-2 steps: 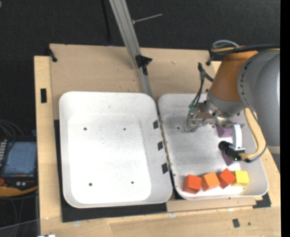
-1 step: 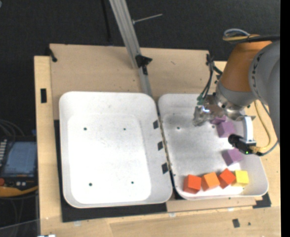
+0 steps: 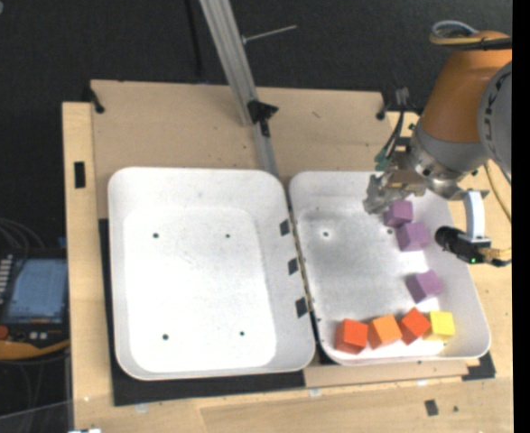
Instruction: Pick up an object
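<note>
Camera view | right bin [image 3: 337,197]: three purple blocks [image 3: 414,235], three orange blocks [image 3: 384,330], yellow block [image 3: 441,323] | end effector [image 3: 386,194]: grip state unclear

Metal pole [image 3: 233,52] over bench, blue-screened device [image 3: 32,291] at left

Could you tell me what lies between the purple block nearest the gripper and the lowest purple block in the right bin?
In the camera view, a third purple block lies between the top purple block and the lowest purple block.
</note>
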`<state>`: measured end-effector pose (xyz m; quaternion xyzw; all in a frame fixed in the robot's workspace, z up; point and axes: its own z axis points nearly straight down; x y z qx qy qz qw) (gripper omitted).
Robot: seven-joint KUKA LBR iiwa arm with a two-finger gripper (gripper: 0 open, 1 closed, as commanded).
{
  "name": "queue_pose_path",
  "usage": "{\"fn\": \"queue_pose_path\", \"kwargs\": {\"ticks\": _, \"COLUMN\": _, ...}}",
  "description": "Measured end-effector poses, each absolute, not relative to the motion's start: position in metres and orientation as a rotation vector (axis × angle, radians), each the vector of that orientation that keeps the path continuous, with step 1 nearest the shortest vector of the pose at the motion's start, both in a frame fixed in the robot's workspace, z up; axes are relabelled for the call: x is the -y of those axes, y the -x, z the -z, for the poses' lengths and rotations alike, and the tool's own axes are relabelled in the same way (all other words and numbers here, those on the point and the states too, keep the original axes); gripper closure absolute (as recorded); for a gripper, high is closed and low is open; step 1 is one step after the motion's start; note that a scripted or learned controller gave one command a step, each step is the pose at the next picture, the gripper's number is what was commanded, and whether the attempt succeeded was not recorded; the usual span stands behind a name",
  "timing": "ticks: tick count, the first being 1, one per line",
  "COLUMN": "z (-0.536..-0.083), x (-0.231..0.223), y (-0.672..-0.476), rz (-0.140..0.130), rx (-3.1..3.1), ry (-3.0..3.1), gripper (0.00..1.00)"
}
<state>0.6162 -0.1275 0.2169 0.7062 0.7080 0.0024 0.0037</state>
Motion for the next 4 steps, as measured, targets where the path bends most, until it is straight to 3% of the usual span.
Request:
{"fn": "queue_pose_path", "kwargs": {"ticks": 1, "z": -0.270, "x": 0.129, "y": -0.618, "rz": -0.006, "rx": -2.220, "ry": -2.213, "gripper": 1.00}}
{"fn": "queue_pose_path", "kwargs": {"ticks": 4, "z": -0.251, "x": -0.023, "y": -0.557, "rz": 0.000, "rx": -2.230, "ry": -2.215, "gripper": 1.00}}
